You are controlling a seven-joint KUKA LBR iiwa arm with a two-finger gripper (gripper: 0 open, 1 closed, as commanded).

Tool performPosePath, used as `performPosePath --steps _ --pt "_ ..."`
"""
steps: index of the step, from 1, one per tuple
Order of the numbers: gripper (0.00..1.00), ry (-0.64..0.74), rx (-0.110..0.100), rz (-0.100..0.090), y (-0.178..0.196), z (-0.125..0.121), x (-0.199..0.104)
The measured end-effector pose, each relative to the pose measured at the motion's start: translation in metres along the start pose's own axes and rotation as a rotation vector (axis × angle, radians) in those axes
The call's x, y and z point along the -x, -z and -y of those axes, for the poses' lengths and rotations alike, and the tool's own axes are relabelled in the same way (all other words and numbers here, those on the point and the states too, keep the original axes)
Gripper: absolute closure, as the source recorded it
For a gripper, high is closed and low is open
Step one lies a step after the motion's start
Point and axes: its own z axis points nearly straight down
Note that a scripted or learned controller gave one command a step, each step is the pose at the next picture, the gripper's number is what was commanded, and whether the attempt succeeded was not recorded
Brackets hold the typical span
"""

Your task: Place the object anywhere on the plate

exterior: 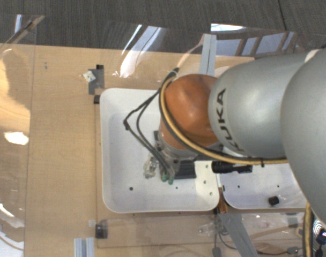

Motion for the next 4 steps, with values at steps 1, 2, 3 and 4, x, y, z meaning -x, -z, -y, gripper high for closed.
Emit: performPosePath --steps 1,2,3,4 --pt "1.0 0.331 -0.001 -0.001 -0.06 0.013 0.046" --pt "1.0 0.562 0.008 0.011 -0.081 -0.083 0.049" --pt "1.0 0.668 0.0 0.001 -0.077 0.018 0.042" --pt "1.0 1.311 0.001 0.006 -0.079 0.007 0.096"
